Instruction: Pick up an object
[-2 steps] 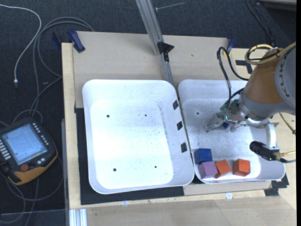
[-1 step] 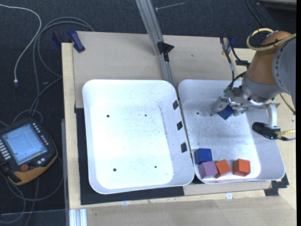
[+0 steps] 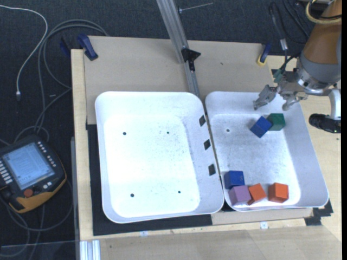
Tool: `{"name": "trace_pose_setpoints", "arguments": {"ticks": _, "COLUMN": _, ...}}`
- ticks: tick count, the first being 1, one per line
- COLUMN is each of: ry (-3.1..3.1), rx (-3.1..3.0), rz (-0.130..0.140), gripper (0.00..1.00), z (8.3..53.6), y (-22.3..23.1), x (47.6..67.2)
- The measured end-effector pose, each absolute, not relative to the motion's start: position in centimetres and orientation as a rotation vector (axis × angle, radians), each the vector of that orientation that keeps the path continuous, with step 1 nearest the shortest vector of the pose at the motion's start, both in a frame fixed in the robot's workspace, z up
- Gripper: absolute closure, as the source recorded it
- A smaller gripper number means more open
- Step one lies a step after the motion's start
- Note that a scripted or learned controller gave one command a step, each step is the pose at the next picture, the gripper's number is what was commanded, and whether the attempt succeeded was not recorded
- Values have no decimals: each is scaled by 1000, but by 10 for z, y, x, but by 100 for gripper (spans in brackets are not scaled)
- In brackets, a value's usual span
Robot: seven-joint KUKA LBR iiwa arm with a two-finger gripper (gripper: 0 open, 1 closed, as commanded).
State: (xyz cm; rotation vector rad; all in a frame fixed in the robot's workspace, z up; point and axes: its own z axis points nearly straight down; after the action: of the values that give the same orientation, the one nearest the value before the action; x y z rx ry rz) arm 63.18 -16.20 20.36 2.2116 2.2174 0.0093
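Observation:
The right bin (image 3: pixel 303 145) holds several small blocks. A blue block (image 3: pixel 261 127) and a green block (image 3: pixel 276 121) touch each other near its far edge. Along the near edge sit another blue block (image 3: pixel 235 178), a purple block (image 3: pixel 239 194), and two orange blocks (image 3: pixel 257 192) (image 3: pixel 278 192). My gripper (image 3: pixel 277 101) hangs over the far part of the right bin, just above and behind the blue and green pair. Its fingers are spread open with nothing between them.
The left bin (image 3: pixel 108 145) lies beside the right one. A slanted metal pole (image 3: pixel 173 26) rises from the bench behind the bins. Black clips (image 3: pixel 206 144) mark the seam between bins. A teach pendant (image 3: pixel 27 169) lies off the bench at left.

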Motion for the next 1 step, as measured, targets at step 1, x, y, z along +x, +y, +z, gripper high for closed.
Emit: {"name": "trace_pose_setpoints", "arguments": {"ticks": 1, "ry": 2215, "rx": 2215, "rz": 7, "gripper": 0, "z": 276, "y": -172, "x": 603}}
